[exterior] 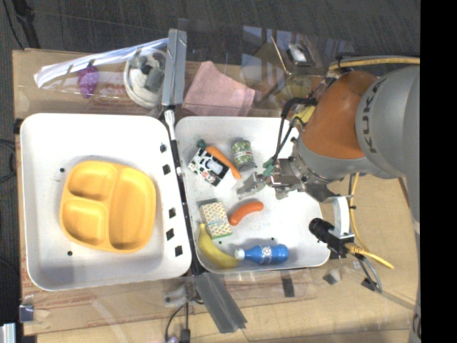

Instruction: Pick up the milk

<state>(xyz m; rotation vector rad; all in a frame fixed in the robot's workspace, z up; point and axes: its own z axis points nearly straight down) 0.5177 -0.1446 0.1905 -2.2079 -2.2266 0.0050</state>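
The milk (206, 167) is a small carton with black and white cow patches, lying in the upper left part of the right bin (314, 259). An orange carrot (227, 164) lies against its far side. My gripper (253, 184) hangs over the middle of the right bin, a short way to the right of the milk and slightly nearer the front. It sits just below a green can (243, 153), and nothing shows in its grasp. The grey arm with its orange band (341, 116) reaches in from the right.
The right bin also holds a red sausage (246, 210), a small patterned box (216, 219), a banana (213, 249) and a blue bottle (263, 254). A yellow divided plate (107, 205) lies in the left bin (43, 134). A pink cloth (218, 91) lies behind the bins.
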